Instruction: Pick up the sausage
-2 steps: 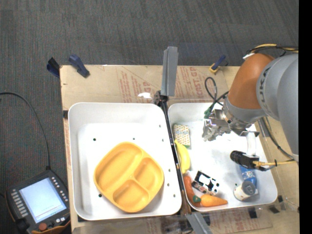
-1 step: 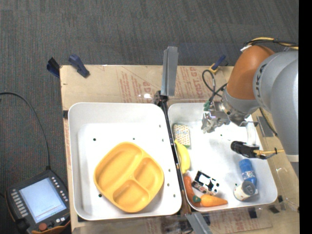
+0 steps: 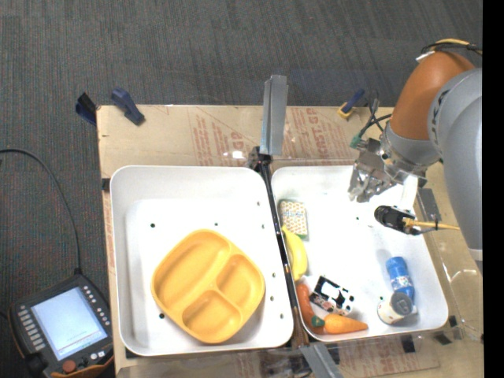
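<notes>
Sausage [image 3: 304,298], reddish, lies at the front of the right bin [image 3: 358,186], against its left wall, between the banana [image 3: 295,255] and the carrot [image 3: 343,324]. Gripper [image 3: 368,186] hangs over the far right part of that bin, well apart from the sausage, nothing in it. Spread or closed: cannot tell. Looks like the approach step, no grasp yet. Next move needs travel across the bin, down-left, lined up across the sausage's narrow side.

Red print is showing on the cardboard sheet [image 3: 228,136] behind the bins, upside down, too blurred for reading.
</notes>
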`<state>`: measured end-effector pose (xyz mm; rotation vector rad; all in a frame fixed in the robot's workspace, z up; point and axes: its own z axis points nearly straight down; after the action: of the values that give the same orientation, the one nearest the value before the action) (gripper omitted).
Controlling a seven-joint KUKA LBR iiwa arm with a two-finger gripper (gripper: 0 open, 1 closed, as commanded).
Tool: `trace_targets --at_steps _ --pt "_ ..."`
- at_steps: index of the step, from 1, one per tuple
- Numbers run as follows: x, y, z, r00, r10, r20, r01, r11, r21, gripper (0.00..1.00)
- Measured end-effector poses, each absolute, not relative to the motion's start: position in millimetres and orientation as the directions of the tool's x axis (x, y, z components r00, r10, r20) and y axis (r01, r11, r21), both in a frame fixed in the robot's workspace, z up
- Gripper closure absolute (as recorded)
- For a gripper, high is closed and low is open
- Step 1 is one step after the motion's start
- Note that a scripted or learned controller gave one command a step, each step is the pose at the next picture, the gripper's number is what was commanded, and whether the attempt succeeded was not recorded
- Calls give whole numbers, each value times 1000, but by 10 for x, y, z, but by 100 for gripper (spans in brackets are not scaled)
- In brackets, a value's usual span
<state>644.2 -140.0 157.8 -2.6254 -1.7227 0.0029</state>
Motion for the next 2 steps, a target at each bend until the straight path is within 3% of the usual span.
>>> trace_targets --at_steps 1,2 --pt "5838 -1125 860 529 848 -1 848 -529 -6 100" --pt "5970 -1291 1653 237 972 0 972 -237 -3 100"
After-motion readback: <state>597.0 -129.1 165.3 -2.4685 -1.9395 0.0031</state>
